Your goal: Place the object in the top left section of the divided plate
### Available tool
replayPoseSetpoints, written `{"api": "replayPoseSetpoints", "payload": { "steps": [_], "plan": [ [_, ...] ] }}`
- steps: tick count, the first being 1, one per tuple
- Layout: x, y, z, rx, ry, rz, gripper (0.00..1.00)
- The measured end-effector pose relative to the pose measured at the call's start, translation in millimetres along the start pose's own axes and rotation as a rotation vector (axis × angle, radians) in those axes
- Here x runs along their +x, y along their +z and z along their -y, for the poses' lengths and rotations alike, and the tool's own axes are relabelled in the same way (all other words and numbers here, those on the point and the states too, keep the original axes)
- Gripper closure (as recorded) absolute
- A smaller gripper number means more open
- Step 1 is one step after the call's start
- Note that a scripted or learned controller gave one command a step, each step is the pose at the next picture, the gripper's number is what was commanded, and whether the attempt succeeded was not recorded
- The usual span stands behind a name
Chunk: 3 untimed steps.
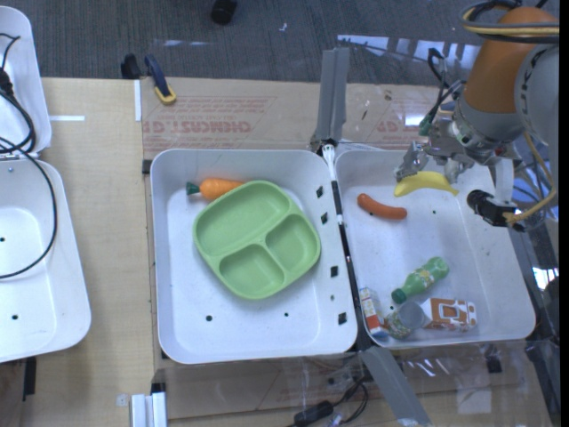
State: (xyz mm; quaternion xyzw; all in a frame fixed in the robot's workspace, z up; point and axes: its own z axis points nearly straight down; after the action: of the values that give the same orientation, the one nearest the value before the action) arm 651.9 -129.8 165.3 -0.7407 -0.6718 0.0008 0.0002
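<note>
A light green divided plate [256,237] with three sections lies in the left bin [169,265]. An orange carrot [218,187] rests against the plate's upper left rim. In the right bin [498,265], my gripper [427,162] hangs at the far edge, directly over a yellow banana [430,185] and close to touching it. A red-orange sausage [382,206] lies just left of the banana. The wrist hides how the gripper meets the banana.
Near the right bin's front lie a green bottle [420,278], an orange and white carton [452,312], a small grey can [404,318] and a red packet [372,310]. A ridge between the bins [340,238] separates them.
</note>
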Motion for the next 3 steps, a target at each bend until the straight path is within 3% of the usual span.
{"api": "replayPoseSetpoints", "payload": {
  "steps": [1,2,3],
  "plan": [
    [3,-32,15,0.0,-0.09,0.001,1.0],
    [57,-38,91,0.002,-0.102,0.0,1.0],
    [16,59,103,0.004,0.14,-0.001,1.0]
  ]
}}
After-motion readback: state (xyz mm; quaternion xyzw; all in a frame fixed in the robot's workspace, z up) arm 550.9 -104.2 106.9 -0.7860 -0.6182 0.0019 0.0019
